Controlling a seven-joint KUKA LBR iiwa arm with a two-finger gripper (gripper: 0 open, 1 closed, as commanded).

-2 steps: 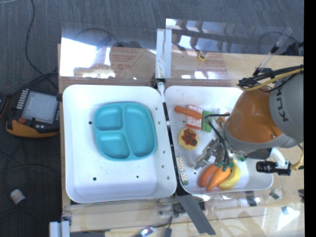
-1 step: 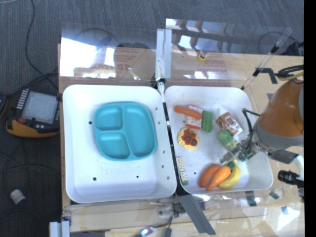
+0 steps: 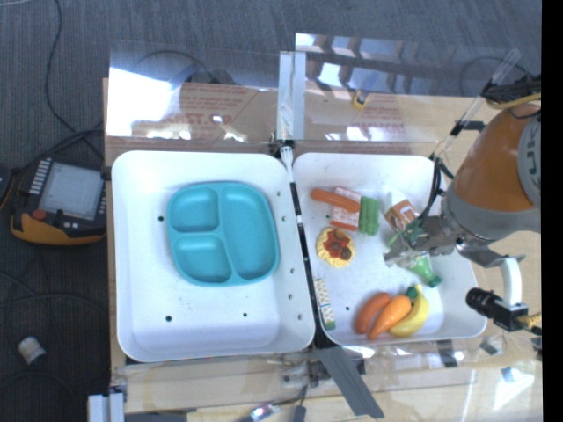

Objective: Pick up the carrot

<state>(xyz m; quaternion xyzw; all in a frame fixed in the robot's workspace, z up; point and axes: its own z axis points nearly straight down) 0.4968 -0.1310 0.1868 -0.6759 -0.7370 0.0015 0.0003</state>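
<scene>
Carrot (image 3: 388, 316) just below end effector (image 3: 406, 248)

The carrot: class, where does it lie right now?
In the camera view, the carrot lies in the right bin, near its front edge, touching the banana on its right and below the hand.

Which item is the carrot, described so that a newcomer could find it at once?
Start at the right-hand white bin, the one without the teal plate. Go to its near edge, where the carrot lies slanted between an orange pepper-like piece and a yellow banana. It is the tapered orange one with a green top.
</scene>
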